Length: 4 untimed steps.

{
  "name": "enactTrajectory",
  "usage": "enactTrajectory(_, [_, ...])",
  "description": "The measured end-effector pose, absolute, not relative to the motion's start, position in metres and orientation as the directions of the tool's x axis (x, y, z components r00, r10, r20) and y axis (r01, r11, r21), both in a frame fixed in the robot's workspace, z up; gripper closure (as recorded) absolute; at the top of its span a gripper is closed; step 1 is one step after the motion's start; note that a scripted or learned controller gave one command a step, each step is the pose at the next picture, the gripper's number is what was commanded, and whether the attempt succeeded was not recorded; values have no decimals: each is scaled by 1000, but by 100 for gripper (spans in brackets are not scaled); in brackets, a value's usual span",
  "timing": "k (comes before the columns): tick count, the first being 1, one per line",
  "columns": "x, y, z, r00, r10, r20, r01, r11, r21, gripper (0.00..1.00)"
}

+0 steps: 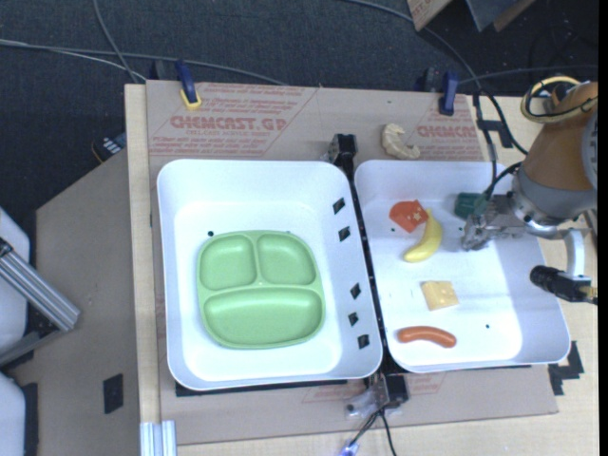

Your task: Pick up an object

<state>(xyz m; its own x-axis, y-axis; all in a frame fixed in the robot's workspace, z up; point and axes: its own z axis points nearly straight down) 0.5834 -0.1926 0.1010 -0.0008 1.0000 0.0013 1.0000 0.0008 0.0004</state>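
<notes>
Dark carpet floor around a cardboard-topped bench [237,122] with red print, cables trailing across the floor, two clamps on the back edge: one blue and yellow [188,85], one blue [448,91].

Gripper [474,232] sits low over the right bin [532,345], upper right part, arm [556,164] coming in from the right with its orange section above the wrist. Can't tell from this angle whether the claw is spread or closed; the tips are a small metallic blur, and nothing visibly sits between them. A small dark green thing [469,203] is just behind the tips, unclear if it's part of the tool or loose.

Nearest objects, all in the right bin:
- yellow banana [426,239], just left of the gripper, close but apart from it
- red block [408,216] with a yellow mark, touching the banana's upper end
- yellow cheese wedge [439,295], mid-bin, nearer the front
- red-orange sausage [427,335], near the front wall, lying flat

Left bin [176,255] holds a green three-compartment tray [259,288], flat, roughly centred. Black clips run along the wall between the bins.

Beige lump [400,141] on the cardboard behind the right bin, outside it.
</notes>
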Motion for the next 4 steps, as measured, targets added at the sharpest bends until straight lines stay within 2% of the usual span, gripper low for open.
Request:
enactTrajectory(1, [590, -188, 147, -2, 1000, -1, 1000, 2, 6, 100])
enactTrajectory(3, [589, -196, 249, -2, 1000, -2, 1000, 2, 7, 100])
enactTrajectory(4, [586, -143, 237, -6, 1000, 3, 1000, 6, -3, 100])
